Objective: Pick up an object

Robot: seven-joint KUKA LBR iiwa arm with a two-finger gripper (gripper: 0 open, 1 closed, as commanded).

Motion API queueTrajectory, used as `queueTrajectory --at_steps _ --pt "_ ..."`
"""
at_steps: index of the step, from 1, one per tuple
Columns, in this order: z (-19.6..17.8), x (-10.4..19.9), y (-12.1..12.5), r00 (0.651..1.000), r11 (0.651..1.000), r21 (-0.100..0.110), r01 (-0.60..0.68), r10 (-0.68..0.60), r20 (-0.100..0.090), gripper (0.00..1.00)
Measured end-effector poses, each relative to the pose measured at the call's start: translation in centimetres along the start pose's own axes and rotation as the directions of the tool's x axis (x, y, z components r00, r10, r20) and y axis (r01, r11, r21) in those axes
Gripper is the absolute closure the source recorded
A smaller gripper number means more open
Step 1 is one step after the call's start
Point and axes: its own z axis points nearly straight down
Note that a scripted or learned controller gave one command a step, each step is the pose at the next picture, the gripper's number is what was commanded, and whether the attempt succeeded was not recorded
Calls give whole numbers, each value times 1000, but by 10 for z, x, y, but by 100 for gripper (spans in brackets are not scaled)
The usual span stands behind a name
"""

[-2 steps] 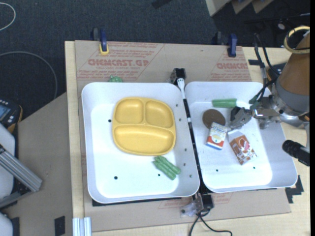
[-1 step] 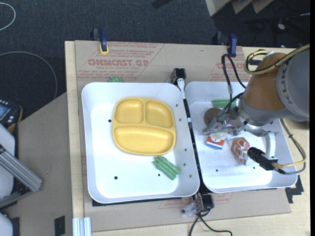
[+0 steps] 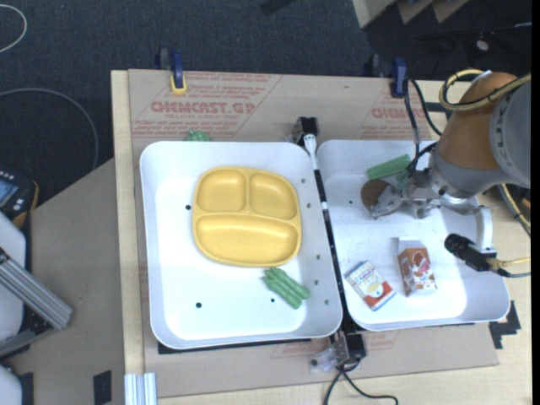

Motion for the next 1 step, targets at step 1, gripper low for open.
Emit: queueTrajectory --at_steps 1 --pt "2 47 57 1000 1000 6 1 -1 -1 0"
